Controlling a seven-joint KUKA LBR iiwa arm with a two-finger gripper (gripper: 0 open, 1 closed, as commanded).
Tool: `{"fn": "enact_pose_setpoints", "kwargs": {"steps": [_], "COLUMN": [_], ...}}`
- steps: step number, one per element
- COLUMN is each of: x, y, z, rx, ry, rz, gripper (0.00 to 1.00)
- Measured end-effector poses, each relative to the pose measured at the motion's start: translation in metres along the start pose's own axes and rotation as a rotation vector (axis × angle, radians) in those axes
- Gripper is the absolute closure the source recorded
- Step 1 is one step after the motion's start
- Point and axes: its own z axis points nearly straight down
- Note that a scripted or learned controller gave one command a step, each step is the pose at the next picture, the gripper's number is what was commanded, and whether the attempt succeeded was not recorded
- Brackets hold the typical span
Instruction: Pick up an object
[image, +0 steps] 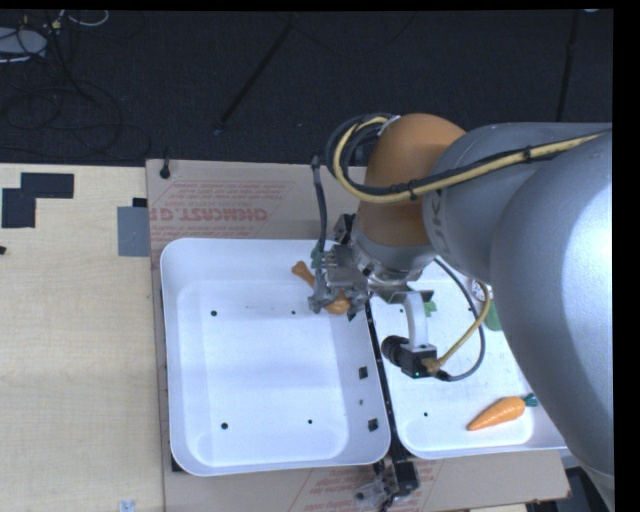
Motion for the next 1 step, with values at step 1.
{"fn": "enact_pose_setpoints", "kwargs": {"steps": [1], "x": [-0.0906], "y": [-0.0330], "z": [0.0001], "rx": [0.005], "ry": [-0.002], "rz": [0.011], "gripper": [1.00]}}
